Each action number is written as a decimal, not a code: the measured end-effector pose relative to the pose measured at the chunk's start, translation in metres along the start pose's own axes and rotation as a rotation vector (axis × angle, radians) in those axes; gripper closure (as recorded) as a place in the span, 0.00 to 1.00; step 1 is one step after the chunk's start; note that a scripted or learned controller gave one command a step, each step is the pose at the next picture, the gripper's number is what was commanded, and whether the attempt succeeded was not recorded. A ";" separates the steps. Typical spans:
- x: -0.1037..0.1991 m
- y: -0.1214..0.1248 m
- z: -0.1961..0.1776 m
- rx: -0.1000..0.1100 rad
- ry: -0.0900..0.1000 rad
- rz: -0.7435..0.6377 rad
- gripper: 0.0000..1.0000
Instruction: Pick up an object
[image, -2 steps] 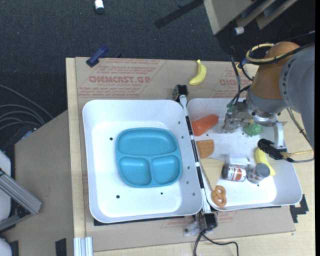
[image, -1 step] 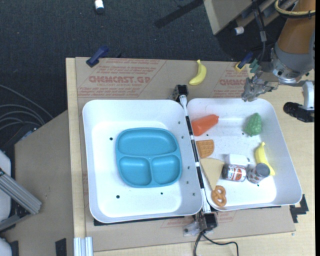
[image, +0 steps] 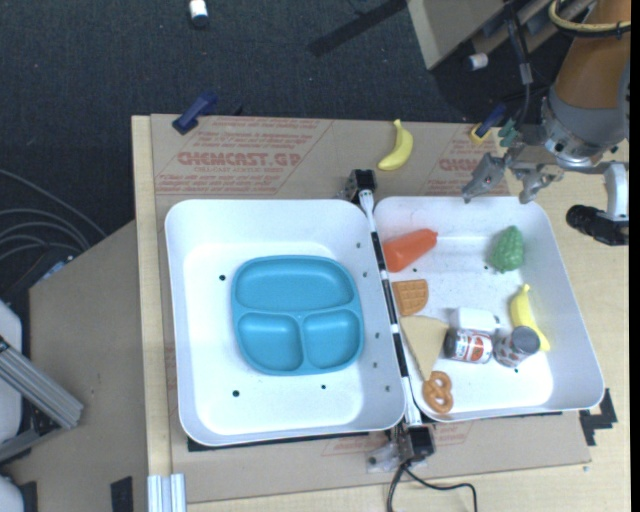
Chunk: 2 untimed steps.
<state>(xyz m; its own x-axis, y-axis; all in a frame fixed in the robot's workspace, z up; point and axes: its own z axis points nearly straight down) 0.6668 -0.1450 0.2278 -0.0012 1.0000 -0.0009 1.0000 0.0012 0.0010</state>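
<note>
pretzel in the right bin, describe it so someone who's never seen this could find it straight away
Start at the right white bin and go to its near left corner, by the divider between the bins. The pretzel lies there, below the waffle-like cracker. It is the one small brown twisted loop with holes through it.

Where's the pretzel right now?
The pretzel lies in the right bin, at its near left corner, just below the small can and the waffle.
</note>
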 end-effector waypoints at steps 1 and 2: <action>-0.006 -0.001 0.129 0.004 0.002 0.002 0.00; -0.017 -0.001 0.143 0.004 0.001 0.001 0.00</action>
<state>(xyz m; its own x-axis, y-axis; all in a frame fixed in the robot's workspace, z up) 0.6662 -0.1622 0.0846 0.0002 1.0000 0.0004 1.0000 -0.0002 -0.0027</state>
